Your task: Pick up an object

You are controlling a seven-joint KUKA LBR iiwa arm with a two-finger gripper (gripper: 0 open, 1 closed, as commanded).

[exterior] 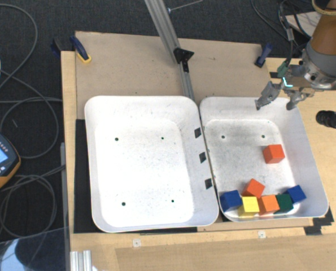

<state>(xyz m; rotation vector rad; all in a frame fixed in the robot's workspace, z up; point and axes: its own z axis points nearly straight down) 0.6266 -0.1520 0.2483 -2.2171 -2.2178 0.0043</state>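
Blocks are bunching at right bin's near edge; lone orange cube is sitting apart mid-bin. Gripper is hovering over far rim, jaws spread, empty. Easiest target: descend straddling that cube squarely.

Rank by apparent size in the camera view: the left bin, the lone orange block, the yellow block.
1. left bin, far the largest.
2. and 3. lone orange block and yellow block look alike; the yellow one is partly hidden, so no ranking.
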